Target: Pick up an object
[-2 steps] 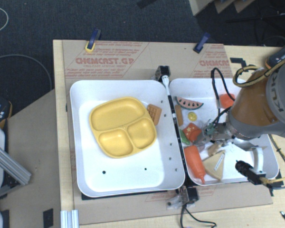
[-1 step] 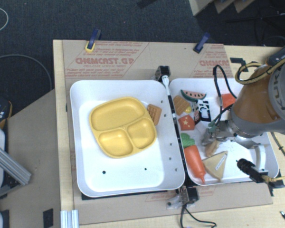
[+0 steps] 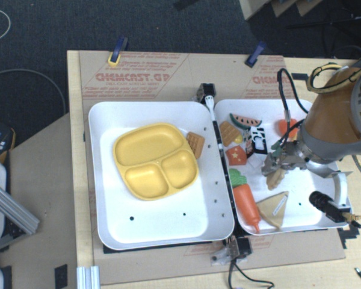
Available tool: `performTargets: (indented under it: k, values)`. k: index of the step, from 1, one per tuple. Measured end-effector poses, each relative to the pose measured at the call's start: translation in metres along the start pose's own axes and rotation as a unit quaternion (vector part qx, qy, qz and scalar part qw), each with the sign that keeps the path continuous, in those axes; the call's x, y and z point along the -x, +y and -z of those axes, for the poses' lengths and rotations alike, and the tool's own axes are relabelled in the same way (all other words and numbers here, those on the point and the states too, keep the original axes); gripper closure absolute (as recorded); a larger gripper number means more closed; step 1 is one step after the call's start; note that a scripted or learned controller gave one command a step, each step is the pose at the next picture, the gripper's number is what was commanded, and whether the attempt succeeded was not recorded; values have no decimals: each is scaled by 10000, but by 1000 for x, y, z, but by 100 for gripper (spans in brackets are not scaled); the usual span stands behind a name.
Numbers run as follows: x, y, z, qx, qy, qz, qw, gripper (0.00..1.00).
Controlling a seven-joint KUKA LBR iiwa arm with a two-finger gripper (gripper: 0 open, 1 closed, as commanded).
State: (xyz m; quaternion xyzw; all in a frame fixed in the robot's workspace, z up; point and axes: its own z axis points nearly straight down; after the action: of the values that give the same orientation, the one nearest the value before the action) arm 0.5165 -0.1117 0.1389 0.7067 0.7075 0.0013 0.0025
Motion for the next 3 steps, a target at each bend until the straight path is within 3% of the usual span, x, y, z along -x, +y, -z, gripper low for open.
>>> performTargets:
  k: [2, 3]
  values:
    - [2, -6, 88, 4, -1, 1, 10000, 100]
    - [-45, 33, 89, -5, 13, 26, 10000, 100]
